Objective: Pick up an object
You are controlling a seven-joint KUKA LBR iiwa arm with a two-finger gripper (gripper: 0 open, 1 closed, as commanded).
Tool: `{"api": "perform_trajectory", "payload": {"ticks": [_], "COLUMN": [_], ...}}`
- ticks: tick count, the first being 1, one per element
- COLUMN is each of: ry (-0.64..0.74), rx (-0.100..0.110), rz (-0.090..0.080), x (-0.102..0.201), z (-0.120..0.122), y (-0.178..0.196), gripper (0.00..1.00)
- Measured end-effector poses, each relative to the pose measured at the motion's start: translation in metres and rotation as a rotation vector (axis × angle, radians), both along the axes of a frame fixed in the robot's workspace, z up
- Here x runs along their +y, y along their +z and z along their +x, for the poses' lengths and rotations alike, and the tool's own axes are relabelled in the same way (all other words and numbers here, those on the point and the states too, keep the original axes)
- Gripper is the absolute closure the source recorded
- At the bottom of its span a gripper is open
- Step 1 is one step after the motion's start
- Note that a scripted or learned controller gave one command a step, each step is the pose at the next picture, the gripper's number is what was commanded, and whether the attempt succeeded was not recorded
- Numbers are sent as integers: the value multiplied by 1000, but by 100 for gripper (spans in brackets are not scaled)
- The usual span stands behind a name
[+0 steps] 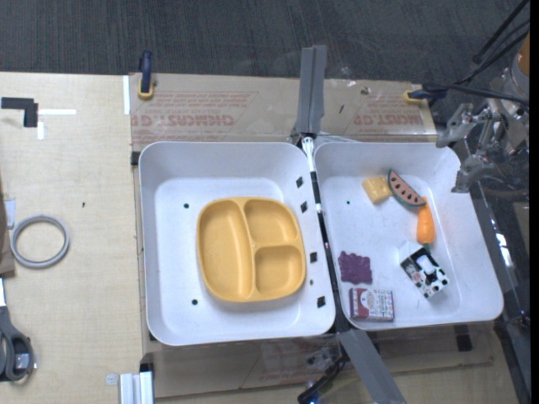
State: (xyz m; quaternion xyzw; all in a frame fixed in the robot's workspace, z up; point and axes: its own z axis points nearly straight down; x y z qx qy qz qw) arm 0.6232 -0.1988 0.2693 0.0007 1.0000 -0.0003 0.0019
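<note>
The right bin (472, 310) holds all the small things. There is a yellow cheese piece (376, 189), a watermelon slice (406, 188) just beside it, an orange carrot (425, 225), a purple grape bunch (354, 268), a red card box (371, 305) and a black and white toy (424, 273). The left bin (168, 301) holds a yellow divided plate (250, 248).

The end effector (472, 154) sits at the far right edge of the right bin, up among grey metal parts. I cannot tell how wide it is or if it has anything in it.

My guess is that the arm must first choose one thing. The grape bunch looks like a good pick, because it lies apart from the others. The carrot and the toy are close together, so a grab there could bump both. The cheese piece and the watermelon slice almost touch too. The arm should come straight down over the middle of the chosen thing and close gently.
</note>
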Motion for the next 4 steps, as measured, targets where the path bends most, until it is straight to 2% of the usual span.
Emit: {"api": "perform_trajectory", "payload": {"ticks": [1, 2, 3, 4], "ry": [-118, -322, -519, -739], "rx": [1, 1, 15, 0], "rz": [1, 1, 0, 1], "x": [13, -11, 0, 2], "z": [23, -49, 11, -32], "y": [-169, -177, -179, -176], "gripper": [0, 0, 0, 0]}}
